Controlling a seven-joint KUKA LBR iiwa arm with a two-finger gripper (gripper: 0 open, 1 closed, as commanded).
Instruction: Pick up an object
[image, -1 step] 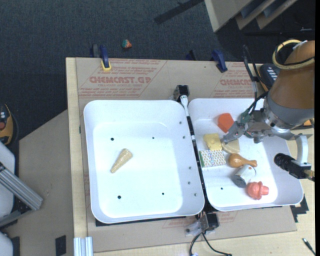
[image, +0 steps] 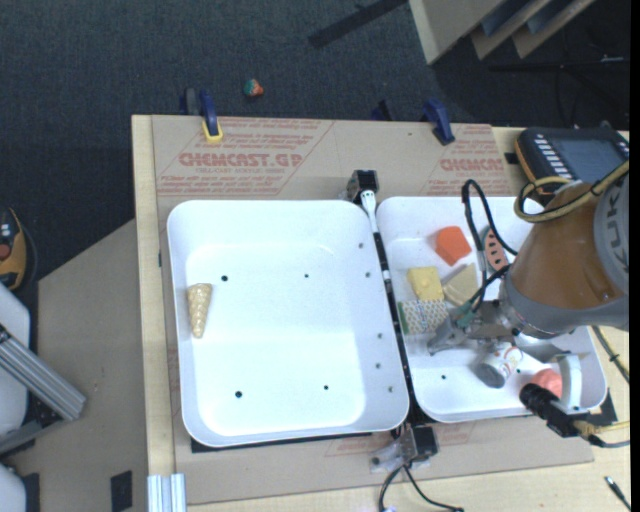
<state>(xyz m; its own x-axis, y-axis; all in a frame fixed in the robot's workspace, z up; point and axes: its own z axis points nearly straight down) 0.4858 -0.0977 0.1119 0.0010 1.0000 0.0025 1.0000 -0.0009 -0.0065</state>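
My gripper (image: 455, 330) is low in the right bin (image: 450, 395), reaching in from the right, close to a green-speckled pad (image: 423, 317). Just beyond it lie a yellow block (image: 424, 284) and a tan block (image: 461, 285). An orange block (image: 451, 243) sits farther back in the same bin. A grey piece (image: 489, 375) and a pink-red object (image: 546, 382) lie near the bin's front right, under the arm. In the left bin (image: 290, 330) a cream cone-shaped object (image: 200, 307) rests near the left wall.
The arm's orange band (image: 565, 260) and cables hang over the right bin's right half. A black divider clip (image: 363, 184) sits between the bins at the back. Blue clamps (image: 209, 110) hold the board's far edge. A pendant (image: 570, 155) lies at the far right.
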